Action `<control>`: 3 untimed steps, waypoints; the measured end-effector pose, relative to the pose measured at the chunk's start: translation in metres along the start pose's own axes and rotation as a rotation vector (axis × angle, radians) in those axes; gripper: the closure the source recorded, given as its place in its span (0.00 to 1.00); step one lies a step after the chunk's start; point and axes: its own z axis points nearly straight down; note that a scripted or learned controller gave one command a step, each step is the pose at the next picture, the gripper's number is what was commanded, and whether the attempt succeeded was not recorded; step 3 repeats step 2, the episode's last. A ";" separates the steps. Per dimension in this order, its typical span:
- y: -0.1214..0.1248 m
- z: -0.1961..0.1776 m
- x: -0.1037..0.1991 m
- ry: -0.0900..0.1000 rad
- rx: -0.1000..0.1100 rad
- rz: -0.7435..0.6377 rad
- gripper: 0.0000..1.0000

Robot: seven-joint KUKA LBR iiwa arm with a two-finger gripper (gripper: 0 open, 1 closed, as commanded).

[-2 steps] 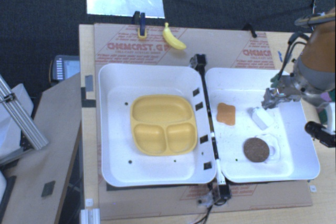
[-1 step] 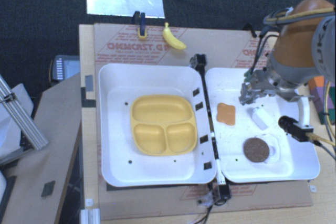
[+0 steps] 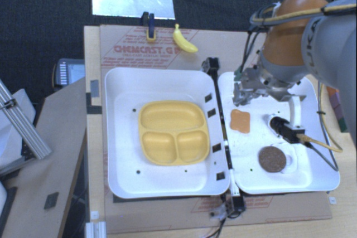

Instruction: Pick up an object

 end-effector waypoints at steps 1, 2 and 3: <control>0.007 0.007 0.055 0.000 0.001 0.000 1.00; 0.018 0.010 0.111 0.001 0.001 0.000 1.00; 0.018 0.010 0.111 0.001 0.001 0.000 1.00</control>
